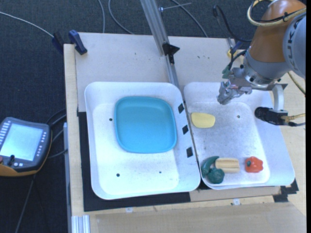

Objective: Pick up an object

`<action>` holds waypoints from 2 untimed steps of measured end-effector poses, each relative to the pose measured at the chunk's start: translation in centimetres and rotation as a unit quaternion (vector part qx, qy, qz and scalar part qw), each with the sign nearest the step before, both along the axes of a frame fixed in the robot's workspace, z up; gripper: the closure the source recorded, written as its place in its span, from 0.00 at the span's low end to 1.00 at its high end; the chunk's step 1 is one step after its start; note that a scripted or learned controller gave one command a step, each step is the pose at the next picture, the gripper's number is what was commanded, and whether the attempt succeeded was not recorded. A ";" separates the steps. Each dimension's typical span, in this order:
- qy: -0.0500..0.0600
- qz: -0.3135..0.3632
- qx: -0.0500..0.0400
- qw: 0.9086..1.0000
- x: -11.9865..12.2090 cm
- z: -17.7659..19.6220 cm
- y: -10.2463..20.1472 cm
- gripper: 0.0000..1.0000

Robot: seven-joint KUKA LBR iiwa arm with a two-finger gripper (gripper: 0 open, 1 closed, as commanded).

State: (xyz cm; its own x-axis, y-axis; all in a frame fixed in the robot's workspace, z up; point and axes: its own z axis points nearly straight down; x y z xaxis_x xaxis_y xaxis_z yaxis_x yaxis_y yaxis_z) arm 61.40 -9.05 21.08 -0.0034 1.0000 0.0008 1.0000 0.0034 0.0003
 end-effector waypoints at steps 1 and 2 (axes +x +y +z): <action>0.000 0.001 0.000 1.000 -1.7 0.4 5.1 1.00; 0.000 0.001 0.000 1.000 -2.6 0.0 10.1 1.00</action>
